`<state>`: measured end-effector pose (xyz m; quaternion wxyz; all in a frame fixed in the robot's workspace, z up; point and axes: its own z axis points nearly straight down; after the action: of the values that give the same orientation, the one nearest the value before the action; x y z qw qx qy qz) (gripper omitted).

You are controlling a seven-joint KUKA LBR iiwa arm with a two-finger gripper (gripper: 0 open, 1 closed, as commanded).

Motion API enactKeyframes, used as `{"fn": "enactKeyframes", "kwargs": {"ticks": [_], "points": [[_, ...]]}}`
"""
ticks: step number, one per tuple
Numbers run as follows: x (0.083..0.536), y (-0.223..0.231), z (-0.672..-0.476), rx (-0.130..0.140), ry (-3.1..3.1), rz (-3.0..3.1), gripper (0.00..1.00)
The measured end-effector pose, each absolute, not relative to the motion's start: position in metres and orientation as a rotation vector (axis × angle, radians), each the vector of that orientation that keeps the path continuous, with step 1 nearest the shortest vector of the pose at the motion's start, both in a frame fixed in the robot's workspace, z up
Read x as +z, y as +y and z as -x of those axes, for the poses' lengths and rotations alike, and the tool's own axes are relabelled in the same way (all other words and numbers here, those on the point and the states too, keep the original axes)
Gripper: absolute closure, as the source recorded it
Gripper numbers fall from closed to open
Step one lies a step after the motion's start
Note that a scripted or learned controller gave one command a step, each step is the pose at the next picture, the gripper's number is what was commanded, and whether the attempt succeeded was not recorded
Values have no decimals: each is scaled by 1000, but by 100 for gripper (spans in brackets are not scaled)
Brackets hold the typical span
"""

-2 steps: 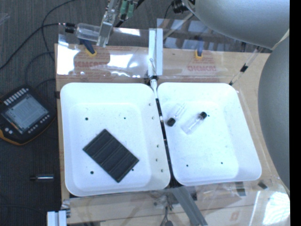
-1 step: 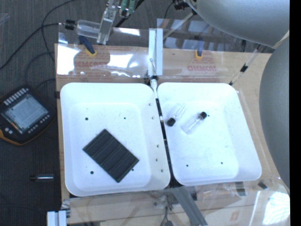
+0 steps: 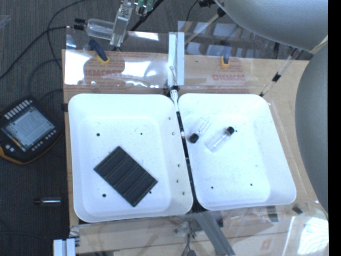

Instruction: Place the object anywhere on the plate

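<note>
A dark ribbed rectangular plate (image 3: 126,175) lies flat, turned at an angle, in the lower middle of the left white bin (image 3: 85,111). Two small clear vials with black caps lie in the right white bin (image 3: 272,169), near its upper left. One vial (image 3: 218,139) has its cap pointing up and right. The other vial (image 3: 199,130) lies close to the divider, cap down and left. The two are a short gap apart. The grey arm (image 3: 277,7) looms across the top right corner, well above the bins.
A teach pendant (image 3: 26,129) lies on the dark floor to the left of the bins. An upright metal post (image 3: 176,57) stands behind the seam between the bins. Behind it are clear plastic sheeting and clamps. A small dark cylinder (image 3: 48,200) lies at lower left.
</note>
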<state>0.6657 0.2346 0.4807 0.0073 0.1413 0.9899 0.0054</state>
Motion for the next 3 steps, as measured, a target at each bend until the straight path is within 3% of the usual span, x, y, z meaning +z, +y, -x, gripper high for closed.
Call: {"fn": "enactKeyframes", "kwargs": {"ticks": [3], "points": [[509,236,-668,26,3086,-443,100]]}}
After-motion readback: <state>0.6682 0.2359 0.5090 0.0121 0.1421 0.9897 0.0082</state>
